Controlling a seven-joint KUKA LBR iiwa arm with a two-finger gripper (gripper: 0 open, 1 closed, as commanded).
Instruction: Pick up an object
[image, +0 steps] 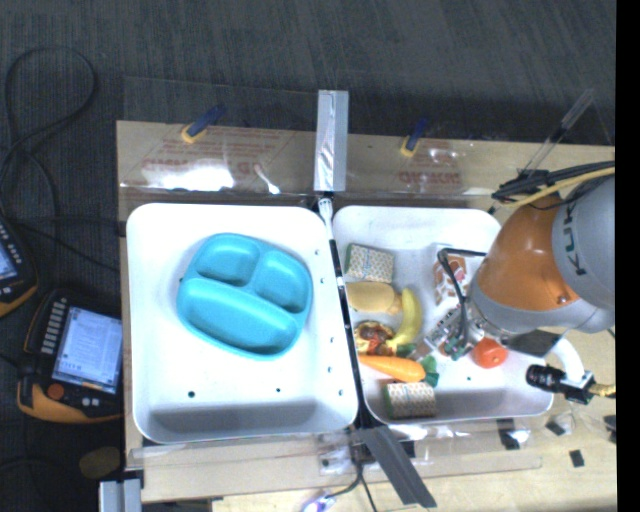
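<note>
The pickable objects lie crowded in the right bin (420, 226), mostly along its left half: a small patterned box (369, 263) near the top by the divider, a tan bun-like item (371, 296) just below it, a yellow banana (408, 315) standing roughly lengthwise to the bun's right, a mixed red-and-yellow toy food piece (375, 333) below the bun, an orange carrot (393, 367) with a green top lying across under that, and a short patterned cylinder (410, 399) near the bin's front wall. A red-and-white packet (452, 272) lies further right, near the arm, and a small red tomato-like ball (488, 353) lies just right of the gripper. The gripper (448, 335) is down inside the right bin, just right of the banana and above the carrot's green end; its tip is a tangle of metal and cable, and whether it is apart, together or clamped on anything cannot be told from this angle. The arm (545, 270), with its orange band, reaches in from the right over the bin's far corner. The left bin (150, 400) holds a blue divided plate (245, 293) with three compartments, set at a slant near its middle.
</note>
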